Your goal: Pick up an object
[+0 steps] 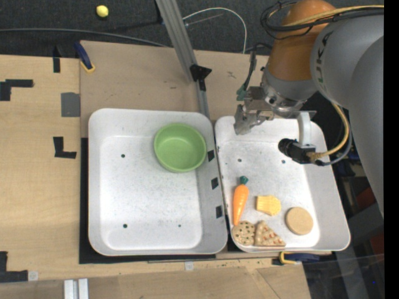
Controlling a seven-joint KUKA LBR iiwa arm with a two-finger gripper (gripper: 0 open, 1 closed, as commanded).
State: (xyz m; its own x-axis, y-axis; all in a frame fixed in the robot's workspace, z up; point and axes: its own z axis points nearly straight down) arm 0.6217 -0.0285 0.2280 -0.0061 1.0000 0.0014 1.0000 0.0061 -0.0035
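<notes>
My gripper (245,123) hangs above the far left part of the right bin (327,185), with nothing between its fingers that I can make out. Well in front of it, toward the bin's near edge, lie a toy carrot (240,203), a yellow cheese wedge (268,205), a round tan biscuit (299,220), a chocolate-chip cookie (244,233) and a pizza slice (268,235). A green bowl (180,146) stands in the far right part of the left bin (112,185).
A grey metal pole (181,39) slants down to the seam between the bins. A black cable plug (293,149) hangs over the right bin behind the gripper. A small yellow ball (102,10) lies on the dark floor beyond the bench.
</notes>
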